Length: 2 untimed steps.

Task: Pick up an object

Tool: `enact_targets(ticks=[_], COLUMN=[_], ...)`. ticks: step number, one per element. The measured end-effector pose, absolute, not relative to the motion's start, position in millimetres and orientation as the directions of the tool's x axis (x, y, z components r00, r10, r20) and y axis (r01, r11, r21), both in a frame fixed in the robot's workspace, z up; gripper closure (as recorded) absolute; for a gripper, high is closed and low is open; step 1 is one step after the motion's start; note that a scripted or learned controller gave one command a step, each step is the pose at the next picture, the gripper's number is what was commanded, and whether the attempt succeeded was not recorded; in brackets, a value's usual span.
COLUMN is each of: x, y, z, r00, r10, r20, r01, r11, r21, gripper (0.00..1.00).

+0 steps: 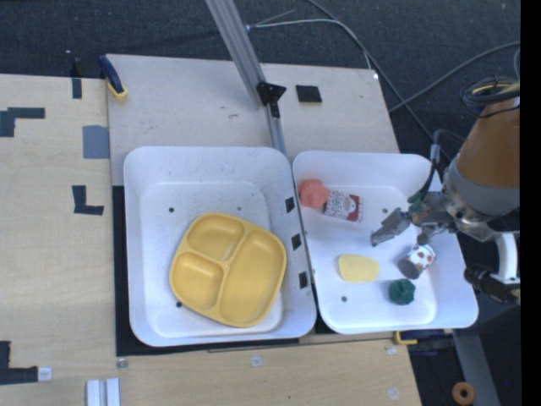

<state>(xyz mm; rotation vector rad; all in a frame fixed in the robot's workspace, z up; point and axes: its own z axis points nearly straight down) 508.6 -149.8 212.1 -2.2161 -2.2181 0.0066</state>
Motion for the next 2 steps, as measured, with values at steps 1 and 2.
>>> enact_targets(ticks=[1, 2], x=[508.4, 507.2], y=[-140, -145], z=[153, 91], r00=[-0.002, 0.000], r10=[1.000, 1.000], r20=[0.002, 0.001], r01=[1.000, 1.000], r11=[0.002, 0.000], r21=[-0.009, -0.005], gripper=[0.00, 0.00])
